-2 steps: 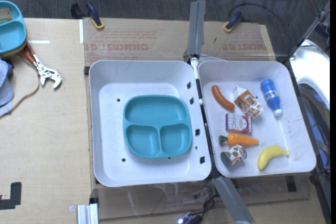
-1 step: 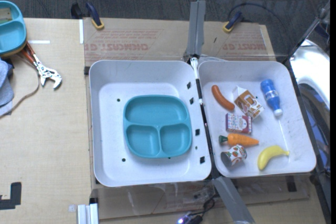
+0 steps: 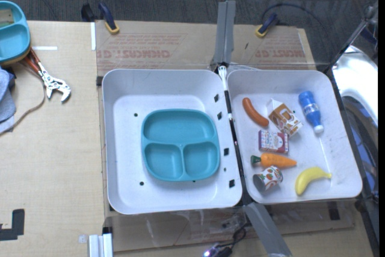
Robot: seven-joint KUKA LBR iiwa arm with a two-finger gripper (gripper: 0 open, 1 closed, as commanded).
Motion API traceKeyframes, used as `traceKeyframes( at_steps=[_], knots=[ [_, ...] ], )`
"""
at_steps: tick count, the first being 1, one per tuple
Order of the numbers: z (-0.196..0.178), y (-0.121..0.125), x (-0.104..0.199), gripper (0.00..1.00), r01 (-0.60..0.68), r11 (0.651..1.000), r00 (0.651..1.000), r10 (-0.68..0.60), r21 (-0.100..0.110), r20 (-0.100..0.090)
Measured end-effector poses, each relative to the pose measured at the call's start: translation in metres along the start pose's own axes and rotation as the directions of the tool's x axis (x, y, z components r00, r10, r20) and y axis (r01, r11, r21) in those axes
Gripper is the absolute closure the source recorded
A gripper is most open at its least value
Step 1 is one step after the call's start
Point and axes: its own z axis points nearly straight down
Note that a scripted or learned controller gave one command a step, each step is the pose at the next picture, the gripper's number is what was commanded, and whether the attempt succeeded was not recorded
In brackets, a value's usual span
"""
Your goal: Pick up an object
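The right bin (image 3: 337,129) holds several small items. An orange-red sausage (image 3: 255,112) lies at its upper left, beside a tilted orange-and-white carton (image 3: 285,119). A blue bottle (image 3: 310,109) lies near the right wall. Below them are a small pink carton (image 3: 272,141), a carrot (image 3: 278,160), a small can (image 3: 269,178) on its side and a yellow banana (image 3: 311,179). A shiny grey part of the arm (image 3: 356,78) stands at the right edge, outside the bin.
The left bin (image 3: 120,129) holds a teal divided plate (image 3: 180,145). On the bench to the left lie a wrench (image 3: 55,87), a teal container (image 3: 12,33) and a grey cloth (image 3: 6,102). Clamps (image 3: 108,18) grip the bench's far edge.
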Motion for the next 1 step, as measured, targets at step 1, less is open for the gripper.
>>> traceKeyframes(
  at_steps=[1],
  knots=[
    [-0.0078, -0.0021, 0.0010, 1.00, 0.001, 1.000, 1.000, -0.001, 0.007, -0.001]
  ],
)
